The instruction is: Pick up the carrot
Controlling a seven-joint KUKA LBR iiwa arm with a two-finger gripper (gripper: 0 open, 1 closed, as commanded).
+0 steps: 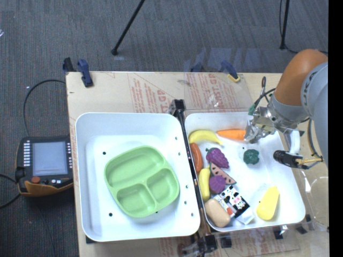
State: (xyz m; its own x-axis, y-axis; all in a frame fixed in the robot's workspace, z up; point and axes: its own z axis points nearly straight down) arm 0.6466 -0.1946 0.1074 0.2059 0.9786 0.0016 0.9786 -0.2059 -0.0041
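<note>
The orange carrot (230, 134) lies near the far edge of the right bin (293, 197), pointing left, just right of a yellow banana (202, 137). My gripper (255, 133) hangs low over the bin at the carrot's thick right end and seems to touch it. The gripper's body hides that contact, so I cannot make out whether the carrot is gripped. The grey arm with its orange band (300, 82) comes in from the right.
The right bin also holds a green broccoli (251, 156), purple grapes (217, 157), a sausage (196, 157), a watermelon slice (220, 173), a bread roll (217, 212), a cow-print carton (233, 201) and a yellow piece (268, 203). A green divided plate (142, 181) lies in the left bin (91, 143).
</note>
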